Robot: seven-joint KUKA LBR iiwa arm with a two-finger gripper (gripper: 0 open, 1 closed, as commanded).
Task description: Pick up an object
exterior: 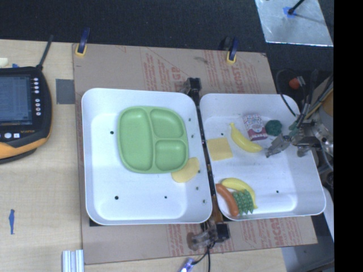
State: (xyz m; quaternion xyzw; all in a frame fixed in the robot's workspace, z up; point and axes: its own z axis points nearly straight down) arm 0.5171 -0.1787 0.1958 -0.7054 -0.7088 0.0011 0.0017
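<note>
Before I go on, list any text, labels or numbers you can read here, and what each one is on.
Nothing can be read.
Cardboard sheet: red printing, too faint.
Red-and-white packet in the right bin: print too blurred.
Handheld pendant: screen and buttons too small.

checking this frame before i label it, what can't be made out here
- Pincer, camera view: too small and blurred to tell whether it is open or shut.
- Packet with red print: the text is too small to read.
- Yellow piece at the green divided plate: the plate's rim covers part of it.
- Bottom banana: partly covered by the green toy beside the sausage.
- Arm: cut off by the right edge.
</note>
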